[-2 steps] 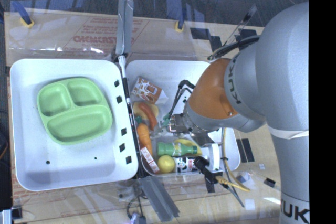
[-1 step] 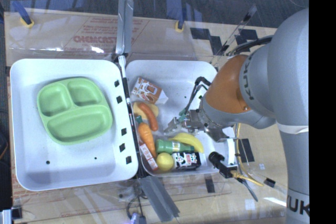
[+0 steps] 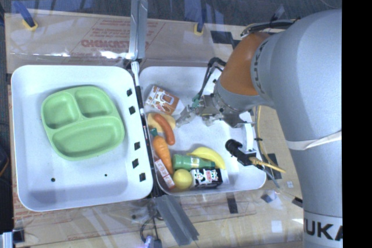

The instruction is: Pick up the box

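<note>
A small white and orange box (image 3: 161,100) lies tilted at the upper left of the right bin (image 3: 174,75). My gripper (image 3: 190,114) hangs low over the middle of that bin, just right of the box and a little apart from it, with nothing seen in its grasp. A second, black and white carton (image 3: 207,178) lies along the bin's front wall. The grey arm with its orange band (image 3: 241,72) reaches in from the right and hides the bin's right part.
Below the gripper lie a sausage (image 3: 165,128), a carrot (image 3: 162,151), a green bottle (image 3: 189,161), a banana (image 3: 210,155) and a lemon (image 3: 182,179). The left bin (image 3: 35,183) holds a green divided plate (image 3: 83,121).
</note>
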Motion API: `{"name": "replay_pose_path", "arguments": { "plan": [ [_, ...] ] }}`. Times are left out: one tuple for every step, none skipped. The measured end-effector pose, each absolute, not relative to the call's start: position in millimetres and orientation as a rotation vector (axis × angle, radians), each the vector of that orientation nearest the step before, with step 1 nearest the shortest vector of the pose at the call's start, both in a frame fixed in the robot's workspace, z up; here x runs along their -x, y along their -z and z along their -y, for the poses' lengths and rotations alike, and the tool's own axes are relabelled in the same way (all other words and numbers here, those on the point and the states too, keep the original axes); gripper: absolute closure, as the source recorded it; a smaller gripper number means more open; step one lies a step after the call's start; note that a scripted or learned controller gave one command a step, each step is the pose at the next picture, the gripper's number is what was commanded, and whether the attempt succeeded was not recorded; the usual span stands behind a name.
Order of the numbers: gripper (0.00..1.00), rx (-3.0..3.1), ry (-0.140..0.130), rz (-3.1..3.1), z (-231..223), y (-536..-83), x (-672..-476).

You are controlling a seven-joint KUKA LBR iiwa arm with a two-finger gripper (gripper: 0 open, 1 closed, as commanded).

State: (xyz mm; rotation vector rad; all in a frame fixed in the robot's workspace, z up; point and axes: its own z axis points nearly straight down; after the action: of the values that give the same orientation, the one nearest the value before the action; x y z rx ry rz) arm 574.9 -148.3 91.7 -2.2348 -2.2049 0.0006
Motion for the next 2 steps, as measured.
{"name": "replay_pose_path", "arguments": {
  "plan": [
    [0.0,2.191,-0.001,2.249,161,-115,-589.4],
    [0.0,2.256,-0.002,2.183,157,-92,-656.9]
  ]
}}
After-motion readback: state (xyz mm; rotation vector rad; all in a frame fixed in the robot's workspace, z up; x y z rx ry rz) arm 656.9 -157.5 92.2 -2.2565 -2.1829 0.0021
